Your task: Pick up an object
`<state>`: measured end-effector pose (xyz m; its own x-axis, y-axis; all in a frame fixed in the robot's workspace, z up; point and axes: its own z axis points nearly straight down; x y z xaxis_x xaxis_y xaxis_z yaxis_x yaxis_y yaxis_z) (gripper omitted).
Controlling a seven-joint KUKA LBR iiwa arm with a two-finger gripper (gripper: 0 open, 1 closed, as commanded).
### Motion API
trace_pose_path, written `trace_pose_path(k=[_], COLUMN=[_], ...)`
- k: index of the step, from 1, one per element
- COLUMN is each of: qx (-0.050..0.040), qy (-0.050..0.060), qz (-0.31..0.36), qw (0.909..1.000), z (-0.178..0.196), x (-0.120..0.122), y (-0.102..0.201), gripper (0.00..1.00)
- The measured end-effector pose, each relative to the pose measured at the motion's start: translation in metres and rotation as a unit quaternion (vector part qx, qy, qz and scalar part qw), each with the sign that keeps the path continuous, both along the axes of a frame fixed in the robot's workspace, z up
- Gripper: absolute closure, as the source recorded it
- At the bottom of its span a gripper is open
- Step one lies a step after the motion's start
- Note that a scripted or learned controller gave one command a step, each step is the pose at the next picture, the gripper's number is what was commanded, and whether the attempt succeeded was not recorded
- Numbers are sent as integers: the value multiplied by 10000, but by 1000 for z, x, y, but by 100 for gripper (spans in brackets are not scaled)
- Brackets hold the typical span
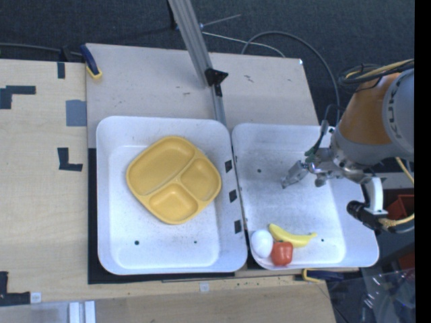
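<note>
Nearby — curved yellow banana (292,236), touching red pepper (283,253), white egg (262,243).

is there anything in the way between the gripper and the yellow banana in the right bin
Nothing visible. The gripper hangs over the middle of the right white bin, and the bin floor between it and the yellow banana near the front edge is bare. A white egg-shaped object and a small red object crowd the banana's near side.

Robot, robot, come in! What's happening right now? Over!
Gripper over right bin, nothing between fingers. Banana, white ball, red thing bunched at near edge. Nothing blocking.
</note>
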<state>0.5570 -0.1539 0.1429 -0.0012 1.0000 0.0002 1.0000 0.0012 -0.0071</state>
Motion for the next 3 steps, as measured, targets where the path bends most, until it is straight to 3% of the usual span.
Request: trace_pose_path(k=[1, 2, 3], qx=[-6, 7, -2], qy=[-20, -17, -52], qz=[2, 9, 9], qw=[10000, 10000, 10000], z=[-53, -41, 8], x=[-1, 0, 7], y=[1, 2, 10], gripper=[0, 100, 100])
